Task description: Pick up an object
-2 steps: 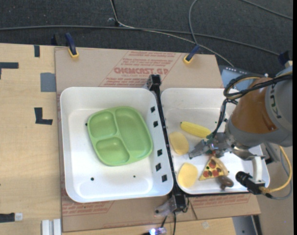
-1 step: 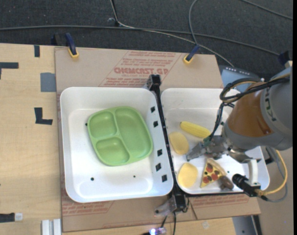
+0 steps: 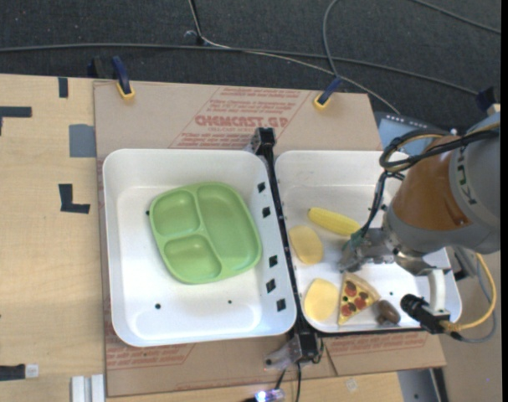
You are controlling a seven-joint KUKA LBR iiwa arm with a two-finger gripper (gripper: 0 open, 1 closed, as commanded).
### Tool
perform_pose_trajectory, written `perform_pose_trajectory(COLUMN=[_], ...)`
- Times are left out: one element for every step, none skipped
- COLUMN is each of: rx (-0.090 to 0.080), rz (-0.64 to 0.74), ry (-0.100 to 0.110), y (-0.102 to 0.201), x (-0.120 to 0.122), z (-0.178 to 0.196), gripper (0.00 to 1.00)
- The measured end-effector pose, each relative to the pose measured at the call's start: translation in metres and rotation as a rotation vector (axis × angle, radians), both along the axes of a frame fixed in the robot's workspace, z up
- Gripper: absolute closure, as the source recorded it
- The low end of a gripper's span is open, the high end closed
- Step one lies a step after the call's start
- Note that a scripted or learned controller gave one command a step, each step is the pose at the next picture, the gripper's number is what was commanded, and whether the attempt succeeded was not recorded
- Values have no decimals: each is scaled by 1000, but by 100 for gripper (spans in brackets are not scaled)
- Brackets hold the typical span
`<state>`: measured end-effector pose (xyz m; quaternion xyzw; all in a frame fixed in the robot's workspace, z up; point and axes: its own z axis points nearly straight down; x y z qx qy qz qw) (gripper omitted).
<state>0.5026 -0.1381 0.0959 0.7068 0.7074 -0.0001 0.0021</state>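
Two bins (image 3: pixel 120 224), one green tray (image 3: pixel 205 233) (three-part), five toy foods (image 3: pixel 333 221).

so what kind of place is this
Likely a robotics lab test bench: two white bins clamped on cardboard, toy food like a pizza slice, and loose cables.

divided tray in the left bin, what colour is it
Light green; the divided tray shows clearly in the camera view.

Cardboard sheet (image 3: pixel 237 115) under the bins: red print, upside down to the camera, reads "CHEMCAST GP" in the largest line. Smaller red lines around it too fine to read. No other legible text.
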Motion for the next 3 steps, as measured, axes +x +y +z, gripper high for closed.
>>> perform_pose_trajectory(rx=[3,2,2], rz=[1,1,1], ry=[0,-1,0], y=[6,7,7], x=[5,7,8], z=[45,108,148], gripper=[100,100,100])
